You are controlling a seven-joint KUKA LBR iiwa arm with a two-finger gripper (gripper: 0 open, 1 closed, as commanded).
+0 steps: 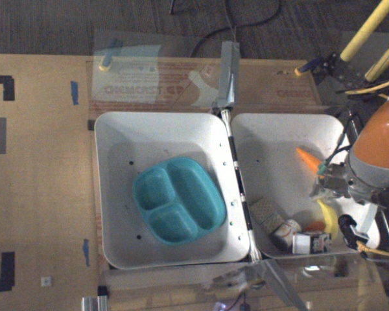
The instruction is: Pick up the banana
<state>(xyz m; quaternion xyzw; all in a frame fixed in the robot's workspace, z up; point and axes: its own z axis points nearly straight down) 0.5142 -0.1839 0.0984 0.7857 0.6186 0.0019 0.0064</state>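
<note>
On the brown bench, the right-hand shallow white bin holds the yellow curved banana unlifted beneath the grey gripper, whose jaw state I cannot tell.

A single fixed camera sits high above the counter and looks down at a slant, far enough off to take in both white bins whole, the left bin near the middle of the frame and the right bin toward the right side. The dark floor runs along the top edge, marking the far side, and the arm enters from the right edge.
</note>
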